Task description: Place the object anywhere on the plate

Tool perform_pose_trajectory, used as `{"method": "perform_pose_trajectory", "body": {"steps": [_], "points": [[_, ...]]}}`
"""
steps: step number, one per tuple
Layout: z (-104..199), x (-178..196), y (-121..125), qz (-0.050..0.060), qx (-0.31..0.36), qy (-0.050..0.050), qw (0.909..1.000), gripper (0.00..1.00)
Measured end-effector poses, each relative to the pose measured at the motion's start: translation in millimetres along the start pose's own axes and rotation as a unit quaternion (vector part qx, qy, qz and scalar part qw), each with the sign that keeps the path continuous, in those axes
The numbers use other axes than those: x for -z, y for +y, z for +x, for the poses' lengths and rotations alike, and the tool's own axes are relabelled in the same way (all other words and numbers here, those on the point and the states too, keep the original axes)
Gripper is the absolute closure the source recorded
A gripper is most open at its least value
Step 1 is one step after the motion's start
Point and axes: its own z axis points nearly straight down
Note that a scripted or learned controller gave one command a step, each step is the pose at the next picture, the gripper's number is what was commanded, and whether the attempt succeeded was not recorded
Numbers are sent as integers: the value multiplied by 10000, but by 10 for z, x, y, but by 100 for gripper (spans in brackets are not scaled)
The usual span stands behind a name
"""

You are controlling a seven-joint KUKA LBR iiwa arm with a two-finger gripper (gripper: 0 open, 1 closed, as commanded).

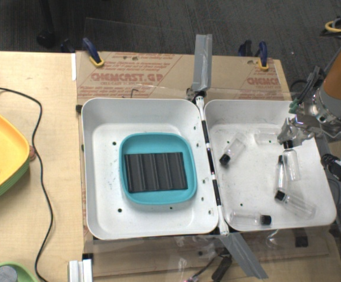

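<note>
Over rt bin, claw w/ finger state unclear, just above clear vials; teal plate in left bin.

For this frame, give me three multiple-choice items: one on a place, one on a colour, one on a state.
1. Where is the plate?
A. left bin
B. right bin
C. on the cardboard

2. What colour is the plate's rim?
A. orange
B. teal
C. white

3. What lies on the plate?
A. one vial
B. two vials
C. no vial

Answers:
1. A, the plate sits in the middle of the left bin.
2. B, a teal rim surrounds a dark ribbed centre.
3. C, the clear vials lie in the right bin, and the gripper is over that bin's far right side.
</note>
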Motion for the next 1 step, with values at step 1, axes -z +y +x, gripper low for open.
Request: {"method": "perform_pose_trajectory", "body": {"steps": [1], "points": [[-1, 1, 0, 0, 0, -1, 10000, 0]]}}
